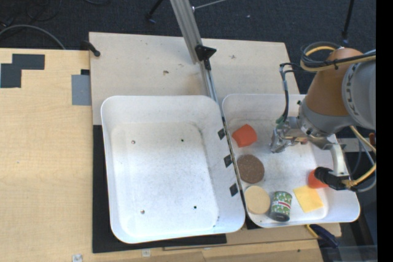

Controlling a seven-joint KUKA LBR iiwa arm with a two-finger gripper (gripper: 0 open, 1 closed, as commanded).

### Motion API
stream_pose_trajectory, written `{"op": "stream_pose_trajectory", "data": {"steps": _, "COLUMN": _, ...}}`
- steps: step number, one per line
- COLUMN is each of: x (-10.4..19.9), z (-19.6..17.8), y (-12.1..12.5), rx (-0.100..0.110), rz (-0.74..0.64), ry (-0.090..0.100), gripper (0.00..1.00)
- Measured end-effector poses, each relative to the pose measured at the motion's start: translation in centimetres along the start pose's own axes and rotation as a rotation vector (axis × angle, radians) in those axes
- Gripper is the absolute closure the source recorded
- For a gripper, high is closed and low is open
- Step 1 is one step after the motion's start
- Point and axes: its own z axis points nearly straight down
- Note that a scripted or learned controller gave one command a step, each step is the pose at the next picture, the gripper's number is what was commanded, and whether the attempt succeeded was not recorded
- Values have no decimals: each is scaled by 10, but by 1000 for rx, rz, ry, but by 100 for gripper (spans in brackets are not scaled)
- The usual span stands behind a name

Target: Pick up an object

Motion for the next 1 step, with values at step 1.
{"op": "stream_pose_trajectory", "data": {"steps": 1, "x": -1, "z": -42, "y": -2, "rx": -6, "rz": 1, "ry": -1, "gripper": 100}}
